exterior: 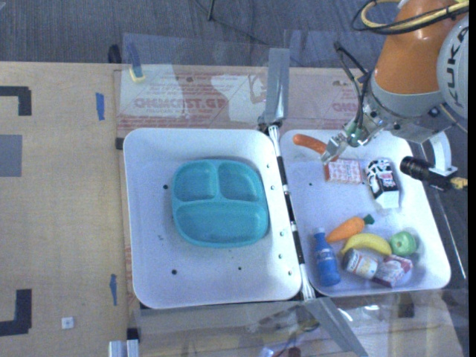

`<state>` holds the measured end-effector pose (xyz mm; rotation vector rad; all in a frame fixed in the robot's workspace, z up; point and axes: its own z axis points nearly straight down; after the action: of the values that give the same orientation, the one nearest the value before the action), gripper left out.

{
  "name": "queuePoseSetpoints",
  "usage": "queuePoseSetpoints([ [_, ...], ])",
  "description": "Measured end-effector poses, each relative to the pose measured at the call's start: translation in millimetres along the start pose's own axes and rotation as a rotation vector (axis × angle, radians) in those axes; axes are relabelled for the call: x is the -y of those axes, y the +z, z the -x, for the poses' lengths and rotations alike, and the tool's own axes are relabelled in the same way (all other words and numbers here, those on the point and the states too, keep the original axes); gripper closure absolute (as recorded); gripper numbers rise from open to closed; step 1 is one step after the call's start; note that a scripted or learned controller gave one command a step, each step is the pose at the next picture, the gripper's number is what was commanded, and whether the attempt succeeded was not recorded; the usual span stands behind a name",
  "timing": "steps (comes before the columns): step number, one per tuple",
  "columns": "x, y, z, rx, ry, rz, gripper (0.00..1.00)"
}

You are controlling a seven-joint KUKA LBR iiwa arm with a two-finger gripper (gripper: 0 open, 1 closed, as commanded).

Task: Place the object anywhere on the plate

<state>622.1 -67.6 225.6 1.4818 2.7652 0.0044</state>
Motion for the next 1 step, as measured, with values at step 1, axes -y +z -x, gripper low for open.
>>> queuePoseSetpoints([
  [1,-10.3,41.0,-104.8,-0.002,0.003,-0.004,1.00],
])
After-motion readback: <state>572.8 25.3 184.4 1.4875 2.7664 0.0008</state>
